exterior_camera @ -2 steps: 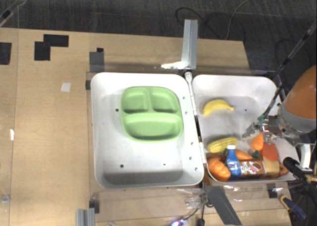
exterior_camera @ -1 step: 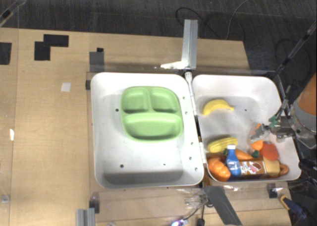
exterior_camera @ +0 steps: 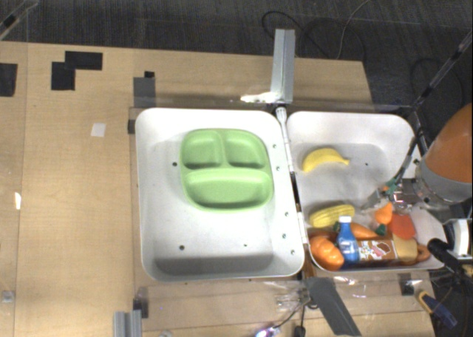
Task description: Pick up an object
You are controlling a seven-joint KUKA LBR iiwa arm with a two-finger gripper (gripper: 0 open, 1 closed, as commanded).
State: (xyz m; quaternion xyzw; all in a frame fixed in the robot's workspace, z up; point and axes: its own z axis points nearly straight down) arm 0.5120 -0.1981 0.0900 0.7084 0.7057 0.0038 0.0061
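Clutter fills the near end of the right bin (exterior_camera: pixel 347 125), and the arm (exterior_camera: pixel 451 158) reaches in over that bin's right wall, so the thing to lift is judged to be one from this heap. Taking the juice bottle (exterior_camera: pixel 369 248) as landmark: it lies on its side along the bin's near wall, blue cap pointing left, with an orange round fruit (exterior_camera: pixel 327 252) touching it at the cap end, a corn cob (exterior_camera: pixel 331 215) just beyond it toward the far wall, a small carrot-like piece (exterior_camera: pixel 362 231) against its upper side, and a red block (exterior_camera: pixel 403 225) beside its right end. A banana (exterior_camera: pixel 325 159) lies well apart from the bottle, alone on bare bin floor toward the far wall. These look like hollow plastic play foods: light, stiff, smooth-skinned and likely slippery, not fragile. The banana seems the easiest take, gripped across its narrow middle, since nothing crowds it; the bottle would be best pinched across its body, though neighbours press on both sides and fingers may not slide down cleanly. Rounded pieces may squirt out if caught off-centre. The pincer (exterior_camera: pixel 390 196) hangs just beyond the bottle's right end, above the red block and an orange piece (exterior_camera: pixel 383 213); its tip is small and mixed with the clutter, so I cannot tell how wide it stands or whether it touches or holds anything. The left bin (exterior_camera: pixel 148 202) carries a green divided plate (exterior_camera: pixel 225 168), well apart from the bottle.
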